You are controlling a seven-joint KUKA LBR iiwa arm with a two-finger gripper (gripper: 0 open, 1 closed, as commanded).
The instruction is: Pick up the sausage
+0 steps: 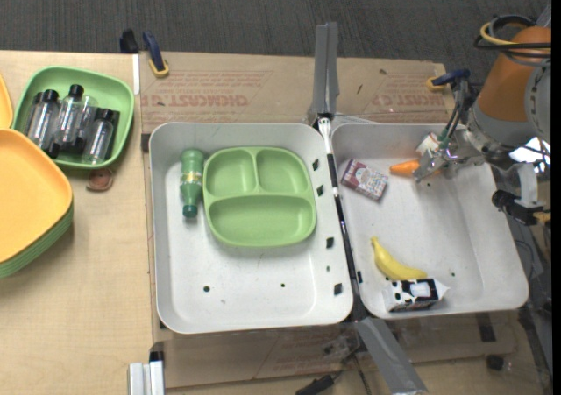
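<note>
Nearest me sit a milk carton and banana in the right bin. I read the orange piece at the far side as the sausage (uncertain), just beside the gripper, whose grip I cannot tell. I'd centre over it before closing.

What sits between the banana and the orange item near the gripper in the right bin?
In the camera view, only bare white bin floor lies between the banana and the orange item; the small pink box lies off to the left.
</note>
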